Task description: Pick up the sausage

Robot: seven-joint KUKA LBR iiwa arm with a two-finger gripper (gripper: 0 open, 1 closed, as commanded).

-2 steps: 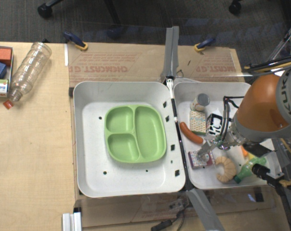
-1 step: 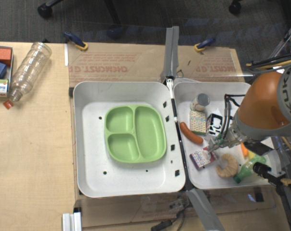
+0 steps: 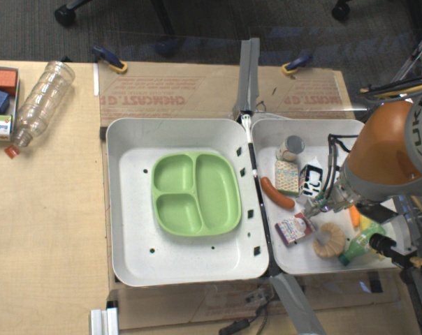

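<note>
You are looking at the sausage [image 3: 277, 193] lying loose on the floor of the right bin [image 3: 267, 132], close to that bin's left wall and slanting from upper left to lower right. It is resting just beside a patterned cracker-like packet [image 3: 287, 176] on its right, and a small purple packet [image 3: 290, 229] is lying below its lower end. Nothing is lifting it: it is sitting flat on the bin floor with no finger around it.

The arm is reaching in from the right, and its gripper [image 3: 321, 204] is hanging low over the middle of the right bin, near the sausage but apart from it, with other small items crowding the space around it. The tip is small and cluttered in this view, so you cannot tell whether the pincer is released or clenched.

The left bin [image 3: 119, 187] is holding a green divided plate [image 3: 195, 192], which is playing no part in this job.

Judging from how things lie, the pick is not yet done. The gripper would need to shift left onto the sausage, close across its narrow width and raise it clear, and all of that is remaining
</note>
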